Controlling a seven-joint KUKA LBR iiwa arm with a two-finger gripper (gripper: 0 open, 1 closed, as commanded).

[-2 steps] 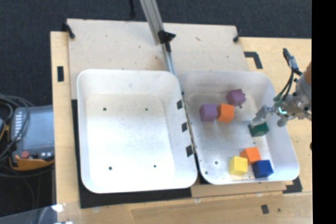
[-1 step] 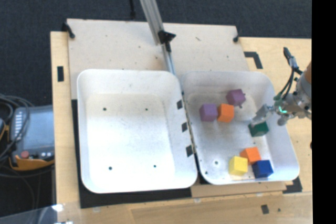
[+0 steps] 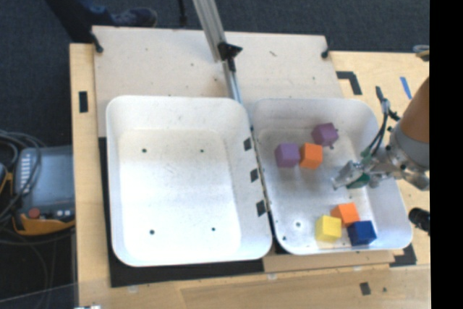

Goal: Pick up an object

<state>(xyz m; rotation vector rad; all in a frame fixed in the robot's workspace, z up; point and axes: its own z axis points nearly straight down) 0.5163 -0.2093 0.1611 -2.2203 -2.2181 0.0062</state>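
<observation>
The gripper (image 3: 352,177) hangs over the right bin (image 3: 289,112); too blurred to tell its opening. Just left sit an orange cube (image 3: 312,155) and purple cube (image 3: 287,154); nearer lie yellow (image 3: 328,227) and blue (image 3: 362,231) cubes.

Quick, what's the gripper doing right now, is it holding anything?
Gripper: cannot be told whether open or closed; no block is visible in it. It hangs over the right white bin, between the two clusters of small blocks.
</observation>
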